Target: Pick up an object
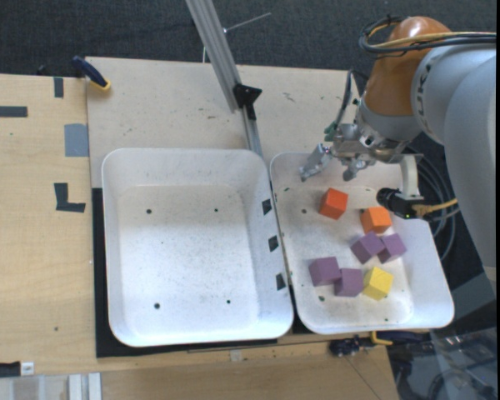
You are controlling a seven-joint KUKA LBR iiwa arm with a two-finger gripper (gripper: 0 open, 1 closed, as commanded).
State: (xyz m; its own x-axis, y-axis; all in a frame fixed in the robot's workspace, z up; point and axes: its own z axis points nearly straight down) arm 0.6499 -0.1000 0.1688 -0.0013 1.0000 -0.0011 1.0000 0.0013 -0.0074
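— Where the right bin comes nearest, what lies there?
— Yellow cube, purple blocks, then two orange cubes.
— And the gripper?
— Spread wide, grasping nothing, above the bin's far end. Lettering on the arm is unreadable.

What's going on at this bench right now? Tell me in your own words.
A grey robot arm reaches in from the right, its gripper open above the far end of the right bin and holding nothing. That bin contains two orange blocks, four purple blocks and a yellow block, all lying loose. The nearest is an orange one, just below the gripper. The left bin sits alongside.
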